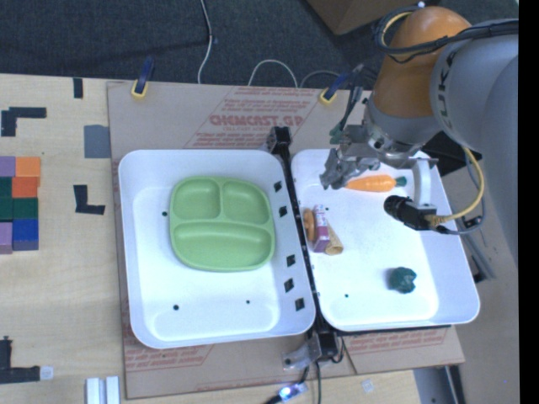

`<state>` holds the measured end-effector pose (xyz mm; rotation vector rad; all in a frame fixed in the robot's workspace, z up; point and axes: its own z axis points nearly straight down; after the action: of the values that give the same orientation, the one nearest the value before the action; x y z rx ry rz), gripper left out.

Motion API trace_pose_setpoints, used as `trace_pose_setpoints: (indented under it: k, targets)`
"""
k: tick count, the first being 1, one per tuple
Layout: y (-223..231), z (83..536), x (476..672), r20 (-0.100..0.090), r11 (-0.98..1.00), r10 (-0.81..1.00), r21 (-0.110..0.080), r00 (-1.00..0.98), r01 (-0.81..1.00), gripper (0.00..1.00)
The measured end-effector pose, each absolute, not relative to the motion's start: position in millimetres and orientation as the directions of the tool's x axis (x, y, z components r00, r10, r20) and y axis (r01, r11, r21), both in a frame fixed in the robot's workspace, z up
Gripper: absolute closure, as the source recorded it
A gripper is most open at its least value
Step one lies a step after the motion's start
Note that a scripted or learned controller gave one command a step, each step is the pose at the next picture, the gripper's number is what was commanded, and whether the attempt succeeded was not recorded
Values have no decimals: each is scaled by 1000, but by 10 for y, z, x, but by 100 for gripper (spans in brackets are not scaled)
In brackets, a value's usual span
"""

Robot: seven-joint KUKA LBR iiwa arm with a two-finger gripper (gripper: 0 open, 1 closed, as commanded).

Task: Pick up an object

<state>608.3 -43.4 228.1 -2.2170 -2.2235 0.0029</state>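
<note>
Orange plastic carrot (370, 183) lies just right of the claw (339, 175); can't tell its state, so it probably should centre over it first.

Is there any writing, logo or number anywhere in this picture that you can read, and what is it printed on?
"KU": white letters on the grey robot arm, cut off by its curve.
Red print on the cardboard sheet behind the bins: upside down and blurred, cannot be read for sure.
Red print on the cardboard's front edge: too small to read.
Small food packet in the right bin: print too blurred.
</note>
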Motion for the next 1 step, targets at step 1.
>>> trace_pose_setpoints:
  k: [1]
  targets:
    - [155,2180,6026,1,6,1000,-3,-6,1000,100]
